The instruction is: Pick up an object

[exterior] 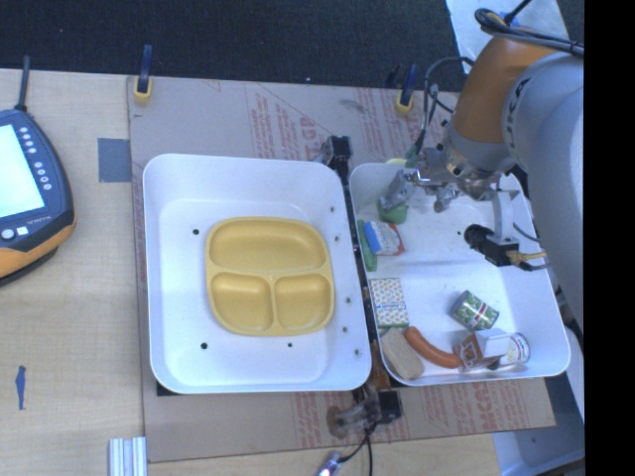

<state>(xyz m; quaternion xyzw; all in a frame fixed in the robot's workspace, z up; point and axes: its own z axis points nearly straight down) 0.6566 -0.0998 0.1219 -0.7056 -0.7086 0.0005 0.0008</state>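
Two white bins side by side. Gripper [400,192] low at right bin's [541,296] far-left corner, over green object [394,209]; likely lining up a grasp. Finger state: cannot tell. Yellow divided tray [269,274] in left bin [169,266].

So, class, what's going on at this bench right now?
A grey robot arm reaches in from the right and has its gripper low over the far corner of the right-hand bin, right at a small green object. Whether it has a grip is unclear. A sausage, a small can and other items lie in that bin. The left bin holds a yellow divided tray.
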